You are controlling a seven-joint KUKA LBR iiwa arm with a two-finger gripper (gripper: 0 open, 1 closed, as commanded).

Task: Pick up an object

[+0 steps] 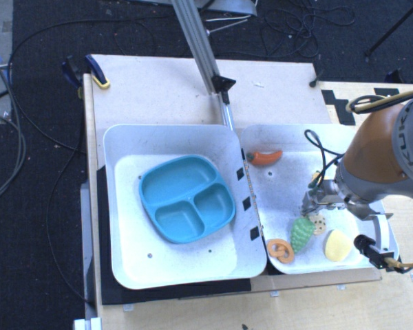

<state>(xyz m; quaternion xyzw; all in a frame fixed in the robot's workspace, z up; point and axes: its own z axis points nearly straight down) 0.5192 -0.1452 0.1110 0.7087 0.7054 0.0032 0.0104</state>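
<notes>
Bench [158, 88]: pale board lying under both bins, with a metal pole [199, 40] slanting across its upper part.

Left bin [124, 157]: shallow, white, sitting on the left half of the bench and touching the right bin along its inner edge.

Right bin [289, 143]: shallow, white, holding the small items and receiving the arm.

Arm [382, 153]: grey with an orange band, reaching in from the right and leaning over the right bin's right half.

Blue tray [186, 198]: three compartments, lying flat near the middle of the left bin, turned at an angle.

Gripper [318, 205]: hanging low over the right bin, just above and beside the green toy's top end. Whether it is released or clenched cannot be told, as the wrist is covering the tips.

Green toy [302, 235]: bumpy and oblong, lying in the lower part of the right bin, between the pretzel and the yellow ball.

Yellow ball [337, 245]: resting near the right bin's lower right corner.

Orange sausage [265, 157]: lying near the right bin's upper left wall, well apart from the gripper.

Pretzel [280, 250]: orange-brown, lying at the bin's lower left edge, just beside the green toy.
</notes>
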